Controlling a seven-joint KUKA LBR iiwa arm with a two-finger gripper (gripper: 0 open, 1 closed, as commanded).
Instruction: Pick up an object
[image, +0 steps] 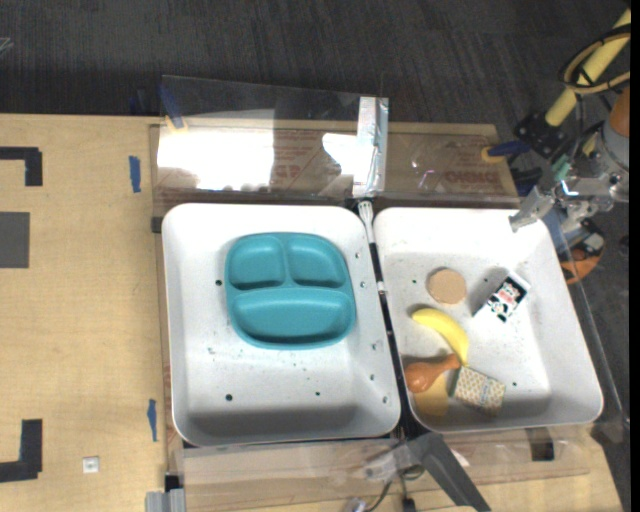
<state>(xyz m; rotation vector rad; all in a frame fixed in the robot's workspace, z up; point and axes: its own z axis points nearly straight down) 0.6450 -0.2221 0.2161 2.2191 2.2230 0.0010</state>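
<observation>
Two shallow white bins sit side by side on a tan bench (80, 330). The left bin (190, 390) holds one teal divided plate (290, 288), three compartments, lying flat and a bit above the bin's middle. Dark specks dot the floor around it.

The right bin (560, 390) holds all the small pickable stuff:
- a tan round disc (447, 286), flat, upper middle of the bin
- a small black-and-white box (503, 297), tilted, just right of the disc, not touching it
- a banana (443, 330), curved, just below the disc and running down to the right
- an orange-tan rounded fruit-like object (428, 378) at the bin's lower left, under the banana's lower end; exact type unclear
- a speckled tan block (478, 389), sponge-like, touching the orange object's right side, near the front wall

The gripper (548, 200) is at the right bin's far right corner, over the rim, well apart from every object. Nothing is seen in it. Open or closed: cannot tell, too small and cluttered. The grey arm (610, 150) comes in from the right edge, with yellow cable (590, 65) looped above it.

A clear plastic panel (270, 150) lies behind the bins, glaring white. There are blue tape bits (134, 172) on the bench.
</observation>
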